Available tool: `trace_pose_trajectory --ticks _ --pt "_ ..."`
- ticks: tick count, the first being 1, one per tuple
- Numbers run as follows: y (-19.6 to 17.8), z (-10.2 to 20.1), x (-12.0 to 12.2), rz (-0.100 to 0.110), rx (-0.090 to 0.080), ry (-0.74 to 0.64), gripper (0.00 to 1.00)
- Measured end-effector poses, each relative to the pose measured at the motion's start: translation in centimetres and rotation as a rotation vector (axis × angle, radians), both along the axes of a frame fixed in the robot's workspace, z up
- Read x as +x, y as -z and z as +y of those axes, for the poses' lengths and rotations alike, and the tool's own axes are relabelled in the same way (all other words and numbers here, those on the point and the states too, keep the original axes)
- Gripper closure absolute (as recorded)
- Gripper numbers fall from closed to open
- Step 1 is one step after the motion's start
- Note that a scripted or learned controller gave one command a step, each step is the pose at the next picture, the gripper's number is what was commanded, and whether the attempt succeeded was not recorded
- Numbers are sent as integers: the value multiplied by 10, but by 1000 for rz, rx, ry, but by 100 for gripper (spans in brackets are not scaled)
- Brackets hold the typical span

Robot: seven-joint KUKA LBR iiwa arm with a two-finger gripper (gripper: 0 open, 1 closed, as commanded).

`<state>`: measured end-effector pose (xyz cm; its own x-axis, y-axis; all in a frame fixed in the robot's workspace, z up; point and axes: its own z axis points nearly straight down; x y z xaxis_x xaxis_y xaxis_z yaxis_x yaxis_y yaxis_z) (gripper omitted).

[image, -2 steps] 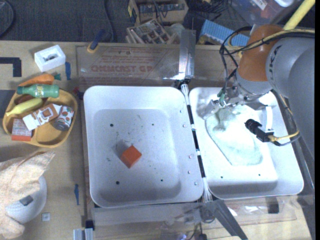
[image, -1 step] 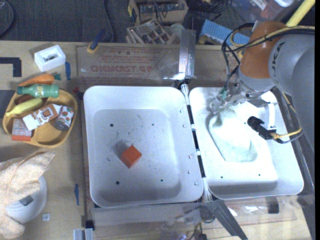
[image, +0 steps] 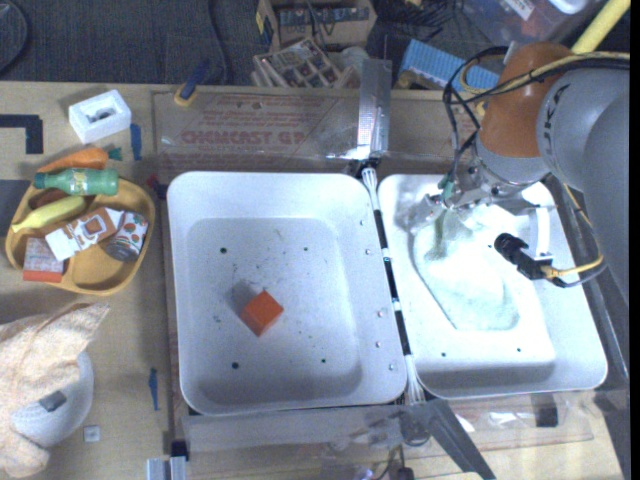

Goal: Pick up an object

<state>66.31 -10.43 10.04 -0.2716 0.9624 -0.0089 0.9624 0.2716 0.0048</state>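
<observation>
**Arm over the right bin, cube in the left**

I am watching the arm (image: 560,108) reaching in from the right of the frame, with its pincer (image: 445,203) hanging low over the upper left part of the right bin (image: 520,363). I cannot tell whether the pincer is open or closed. A clear bag (image: 470,288) is lying crumpled in that bin, just below the pincer. The orange cube (image: 263,312) is sitting alone in the left bin (image: 200,218), lower left of its floor, well apart from the pincer. A yellow bowl (image: 95,278) of clutter is resting on the tabletop at the left edge.
</observation>
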Motion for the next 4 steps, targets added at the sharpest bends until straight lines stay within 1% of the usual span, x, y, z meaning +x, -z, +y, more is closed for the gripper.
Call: trace_pose_trajectory --ticks 1,2,3,4 --pt "-11 -1 1 -4 -2 -1 100" --pt "-11 -1 1 -4 -2 -1 0" --pt "11 -9 -8 2 6 -213 0" --pt "-2 -10 -6 -7 2 -212 100"
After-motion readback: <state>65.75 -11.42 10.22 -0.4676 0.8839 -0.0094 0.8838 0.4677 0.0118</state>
